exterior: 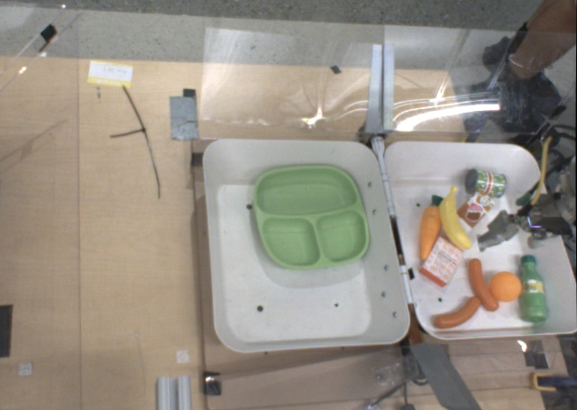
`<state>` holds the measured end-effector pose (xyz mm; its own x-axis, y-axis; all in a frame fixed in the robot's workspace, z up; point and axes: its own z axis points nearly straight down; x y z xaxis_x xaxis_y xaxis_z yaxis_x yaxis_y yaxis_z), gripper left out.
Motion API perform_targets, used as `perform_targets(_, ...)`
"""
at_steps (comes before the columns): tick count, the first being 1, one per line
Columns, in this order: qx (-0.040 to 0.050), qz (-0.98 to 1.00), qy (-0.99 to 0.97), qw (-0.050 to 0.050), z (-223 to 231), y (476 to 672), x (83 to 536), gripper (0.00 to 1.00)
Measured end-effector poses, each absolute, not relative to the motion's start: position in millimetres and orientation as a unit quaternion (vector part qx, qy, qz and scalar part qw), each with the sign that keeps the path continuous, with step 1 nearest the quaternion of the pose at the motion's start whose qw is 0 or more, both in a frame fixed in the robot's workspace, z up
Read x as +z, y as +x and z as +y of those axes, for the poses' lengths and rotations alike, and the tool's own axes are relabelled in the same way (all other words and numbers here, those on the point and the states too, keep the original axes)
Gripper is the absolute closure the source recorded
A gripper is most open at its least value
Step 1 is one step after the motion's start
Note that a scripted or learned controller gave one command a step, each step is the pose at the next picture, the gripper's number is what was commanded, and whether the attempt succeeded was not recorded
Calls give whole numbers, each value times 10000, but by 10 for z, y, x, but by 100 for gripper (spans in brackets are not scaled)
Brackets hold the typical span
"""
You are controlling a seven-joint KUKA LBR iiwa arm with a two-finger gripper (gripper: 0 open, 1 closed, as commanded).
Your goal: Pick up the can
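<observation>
The can [487,183], green and red with a white label, lies on its side near the back of the right bin [424,169]. My gripper [498,230] reaches in from the right edge and hovers low over the bin's middle, a short way in front of the can and apart from it. Its grey fingers [491,239] are spread open with nothing between them. A small red box [473,213] sits between the can and the gripper.
Beside the gripper lie a banana [455,219], a carrot [429,230] and a red-and-white carton [442,262]. In front are two sausages [478,284], an orange [507,287] and a green bottle [533,289]. The left bin [225,309] holds a green divided plate [311,216].
</observation>
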<state>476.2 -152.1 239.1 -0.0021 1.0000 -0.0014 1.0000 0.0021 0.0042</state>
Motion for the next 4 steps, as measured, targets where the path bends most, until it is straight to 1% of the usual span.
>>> perform_targets(1,14,7568,6537,37,-1874,4825,2401,0)
perform_targets(2,1,7615,6481,6,-1928,4578,1263,0)
perform_targets(3,13,7612,6485,42,-1943,4596,1382,100)
perform_targets(4,19,6844,7290,34,-1570,4600,2276,100)
